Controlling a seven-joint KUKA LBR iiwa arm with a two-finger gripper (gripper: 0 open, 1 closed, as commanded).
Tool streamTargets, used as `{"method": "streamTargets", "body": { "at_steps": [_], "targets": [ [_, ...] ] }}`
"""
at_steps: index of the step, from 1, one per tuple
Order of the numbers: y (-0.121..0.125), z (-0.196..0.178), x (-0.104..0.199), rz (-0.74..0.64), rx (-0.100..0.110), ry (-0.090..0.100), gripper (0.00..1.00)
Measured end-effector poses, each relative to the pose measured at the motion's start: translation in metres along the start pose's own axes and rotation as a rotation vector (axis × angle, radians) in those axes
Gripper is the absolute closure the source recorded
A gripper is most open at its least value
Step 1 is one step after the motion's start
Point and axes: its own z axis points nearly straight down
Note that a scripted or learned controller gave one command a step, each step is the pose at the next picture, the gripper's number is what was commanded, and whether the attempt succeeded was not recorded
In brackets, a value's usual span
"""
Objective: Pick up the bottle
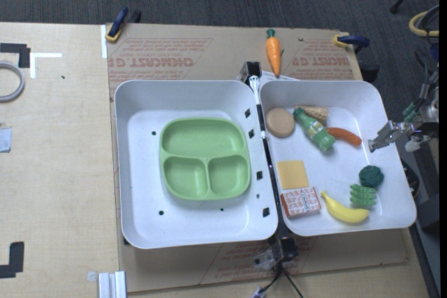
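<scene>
from my overhead camera view i see two white bins side by side on a cardboard sheet. the left bin holds a light green divided plate with three compartments, sitting roughly in its middle.

the right bin holds the toys. the bottle, green with a red-and-yellow label, lies on its side in the far half of this bin, angled from far-left to near-right. just left of it is a round tan bun, close enough that i cannot tell whether they touch. a cone-like tan piece lies just beyond the bottle, and an orange chilli-shaped piece lies at its right end. nearer to me are a yellow cheese slice, a red-and-white printed packet just below it, a banana, a green ribbed vegetable resting by the banana, and a dark green broccoli.

a toy carrot lies outside, on the cardboard beyond the bins.

the gripper sits at the right edge of the right bin, well apart from the bottle. it has hold of nothing that i can see, and i cannot tell how far open it is.
</scene>
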Motion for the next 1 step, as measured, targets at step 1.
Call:
{"method": "streamTargets", "body": {
  "at_steps": [1],
  "targets": [
    [0.0005,-0.0094,-0.0002,-0.002,0.000,-0.001,1.00]
  ]
}}
